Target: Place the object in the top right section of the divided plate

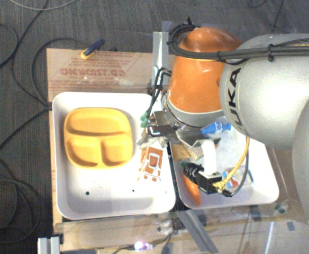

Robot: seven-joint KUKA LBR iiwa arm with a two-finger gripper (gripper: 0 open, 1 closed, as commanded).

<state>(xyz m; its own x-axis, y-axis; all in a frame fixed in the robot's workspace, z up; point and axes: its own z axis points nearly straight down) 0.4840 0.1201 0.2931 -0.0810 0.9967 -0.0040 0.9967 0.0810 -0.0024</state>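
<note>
The yellow divided plate (98,136) lies in the upper left of the left bin (112,200), with one wide section at the back and two smaller ones in front. An orange and white packet (151,163) rests by that bin's right wall, to the right of the plate. My gripper (192,151) hangs over the left part of the right bin (265,192), mostly hidden under the arm's orange band. I cannot make out anything held in it.
An orange object (192,190) lies at the front left of the right bin, and a blue and white object (218,127) sits behind the wrist. The arm covers most of the right bin. A cardboard sheet (96,73) lies behind the left bin.
</note>
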